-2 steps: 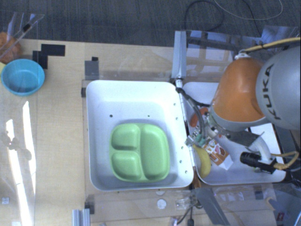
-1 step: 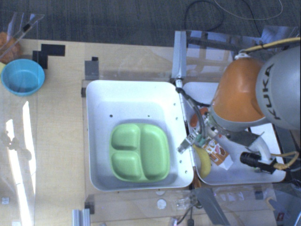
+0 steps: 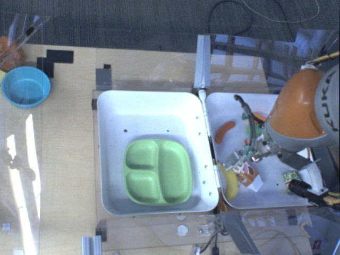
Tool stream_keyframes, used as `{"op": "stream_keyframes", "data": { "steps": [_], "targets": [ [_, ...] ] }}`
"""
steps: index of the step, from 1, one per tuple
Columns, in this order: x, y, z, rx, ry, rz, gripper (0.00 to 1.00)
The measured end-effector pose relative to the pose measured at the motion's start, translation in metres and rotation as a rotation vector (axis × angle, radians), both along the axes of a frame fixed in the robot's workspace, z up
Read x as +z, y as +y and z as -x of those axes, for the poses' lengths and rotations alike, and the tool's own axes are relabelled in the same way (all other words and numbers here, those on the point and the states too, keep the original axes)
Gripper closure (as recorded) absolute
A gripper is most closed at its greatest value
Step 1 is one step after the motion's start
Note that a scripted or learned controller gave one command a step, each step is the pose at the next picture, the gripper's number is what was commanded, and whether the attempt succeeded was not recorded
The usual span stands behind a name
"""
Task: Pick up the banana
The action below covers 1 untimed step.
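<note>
- Camera view: the banana [image 3: 230, 183] lies in the right bin [image 3: 276, 200], tight in its front left corner, against the wall shared with the left bin [image 3: 111, 116].
- The banana's long axis runs roughly front to back along that wall, with a slight curve. 1 banana is in sight.
- The gripper [image 3: 249, 154] hangs low over the middle of the right bin, under the arm [image 3: 297, 110] with its orange band. From this angle the tip is a small dark tangle of metal, and I cannot tell whether it is spread or closed. Nothing can be seen pinched in it.
- The key relation: the banana sits just to the left of the gripper and a little nearer the front edge of the bin, close but apart from it. My judgement is that the next move calls for a short shift toward that corner, with the grip set across the banana's narrow width; the nearby wall leaves little room on that side.
- A small carton [image 3: 247, 175] with an orange and white print lies just beside the banana, between it and the gripper, and could get in the way.
- Counts: 2 white bins, 1 green divided plate [image 3: 158, 171] with 3 sections in the left bin, 1 reddish sausage [image 3: 224, 131] in the right bin, 1 blue bowl [image 3: 25, 86] on the bench at far left.
</note>
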State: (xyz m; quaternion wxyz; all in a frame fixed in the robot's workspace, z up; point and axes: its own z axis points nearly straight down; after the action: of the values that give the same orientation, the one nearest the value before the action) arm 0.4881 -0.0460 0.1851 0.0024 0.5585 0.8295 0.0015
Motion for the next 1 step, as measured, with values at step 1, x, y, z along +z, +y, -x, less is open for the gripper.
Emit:
{"op": "stream_keyframes", "data": {
  "steps": [1],
  "targets": [
    [-0.0006,0.0704,0.0001,0.167,0.001,0.0,0.0]
  ]
}}
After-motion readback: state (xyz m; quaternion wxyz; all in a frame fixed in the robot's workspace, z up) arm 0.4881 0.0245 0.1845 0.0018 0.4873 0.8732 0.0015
